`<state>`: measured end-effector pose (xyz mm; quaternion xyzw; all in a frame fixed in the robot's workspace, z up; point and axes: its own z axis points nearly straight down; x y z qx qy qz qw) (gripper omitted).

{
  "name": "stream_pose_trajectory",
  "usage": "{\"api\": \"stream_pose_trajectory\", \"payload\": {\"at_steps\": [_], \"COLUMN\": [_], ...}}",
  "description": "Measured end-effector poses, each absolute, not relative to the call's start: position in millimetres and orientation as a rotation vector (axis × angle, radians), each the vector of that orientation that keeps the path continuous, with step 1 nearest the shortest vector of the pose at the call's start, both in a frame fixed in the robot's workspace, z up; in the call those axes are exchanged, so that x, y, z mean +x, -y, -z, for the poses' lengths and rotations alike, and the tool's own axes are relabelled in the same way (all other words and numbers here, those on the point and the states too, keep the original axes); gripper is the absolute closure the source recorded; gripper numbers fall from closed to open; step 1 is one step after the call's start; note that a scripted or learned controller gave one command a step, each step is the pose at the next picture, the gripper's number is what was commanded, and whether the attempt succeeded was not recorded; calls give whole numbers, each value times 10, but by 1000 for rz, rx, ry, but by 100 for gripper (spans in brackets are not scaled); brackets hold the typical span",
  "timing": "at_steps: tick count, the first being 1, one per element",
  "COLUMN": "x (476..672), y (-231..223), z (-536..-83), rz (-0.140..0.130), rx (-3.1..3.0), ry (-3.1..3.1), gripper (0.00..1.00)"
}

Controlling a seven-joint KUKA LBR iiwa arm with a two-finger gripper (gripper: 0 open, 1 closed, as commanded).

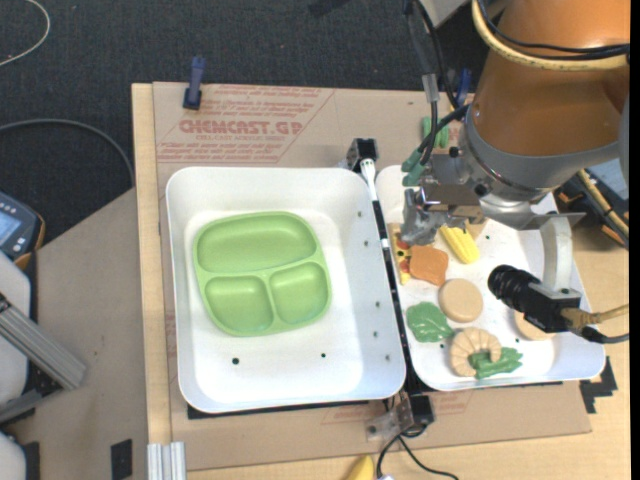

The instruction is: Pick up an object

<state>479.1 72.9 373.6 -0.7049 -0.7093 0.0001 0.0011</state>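
My gripper [420,226] hangs low over the far left part of the right bin [570,368], under the grey and orange wrist. Just below it lies an orange wedge-shaped toy [429,265], and to its right a yellow corn cob [460,243]. A small yellow and red piece [402,257] sits by the bin's left wall, close to the gripper. Nearer the front lie a tan round disc [461,300], a green leafy piece [427,322] and a tan ring with green on it [480,352]. Nothing shows between the fingers.
The left bin [190,268] holds a green divided plate [262,271]. Both bins rest on a cardboard sheet [250,118]. A black clip [361,153] sits at the far end of the wall between the bins. The arm covers the right bin's far side.
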Motion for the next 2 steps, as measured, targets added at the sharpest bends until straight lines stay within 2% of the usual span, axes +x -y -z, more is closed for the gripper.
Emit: {"api": "stream_pose_trajectory", "payload": {"at_steps": [2], "x": [4804], "y": [-702], "z": [-3949], "rz": [3], "rx": [-2221], "ry": [2227], "gripper": [100]}}
